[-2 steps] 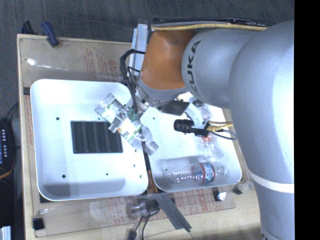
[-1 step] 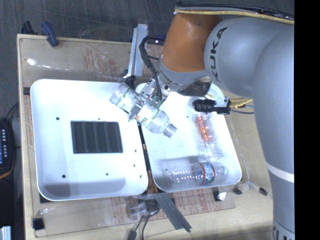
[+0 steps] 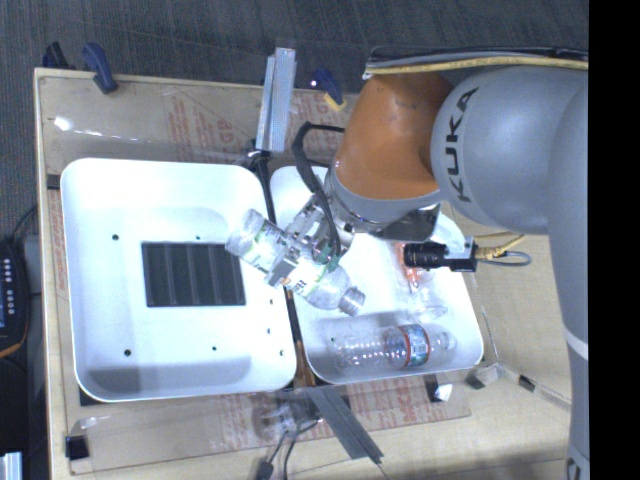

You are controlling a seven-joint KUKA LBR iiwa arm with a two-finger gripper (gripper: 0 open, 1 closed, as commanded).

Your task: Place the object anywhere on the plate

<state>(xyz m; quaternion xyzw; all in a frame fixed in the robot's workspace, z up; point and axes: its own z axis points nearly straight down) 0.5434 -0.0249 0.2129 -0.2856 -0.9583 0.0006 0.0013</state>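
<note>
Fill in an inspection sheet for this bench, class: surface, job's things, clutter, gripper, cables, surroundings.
Surface: wooden bench bearing two white bins, left bin and right bin.
Job's things: dark ribbed plate in the left bin; clear plastic bottle tilted across the bins' shared edge, at the gripper.
Clutter: second clear bottle lying in the right bin.
Gripper: at the tilted bottle; grasp cannot be told.
Cables: black cable looping by the wrist.
Surroundings: blue clamps on the bench's far edge; dark carpet.
</note>
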